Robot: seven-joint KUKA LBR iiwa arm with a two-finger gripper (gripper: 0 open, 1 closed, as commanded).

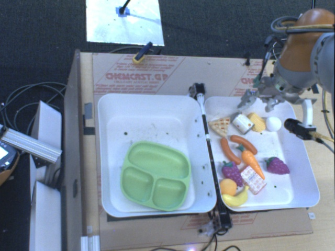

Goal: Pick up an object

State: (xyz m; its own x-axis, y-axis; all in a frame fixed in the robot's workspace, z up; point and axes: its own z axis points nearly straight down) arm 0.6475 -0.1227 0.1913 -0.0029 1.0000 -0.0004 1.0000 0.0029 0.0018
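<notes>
My gripper [258,103] hangs over the back edge of the right bin [301,156], with its fingers spread open and nothing between them. Just in front of and below it lie a white can [242,123], a yellow toy food piece [257,122] and a white egg [274,123]. Further forward in the same bin are a waffle wedge [220,125], two sausages [243,144], a carrot [252,163], purple grapes [233,172], a purple berry [277,165], a pink and white box [253,180], an orange [227,186] and a banana [236,198].
The left bin [120,119] holds a green divided plate [156,175]. A black divider rail [207,140] runs between the bins. A black fitting [296,128] on a cable sits at the right bin's far right edge. The arm's orange band [309,30] rises at the upper right.
</notes>
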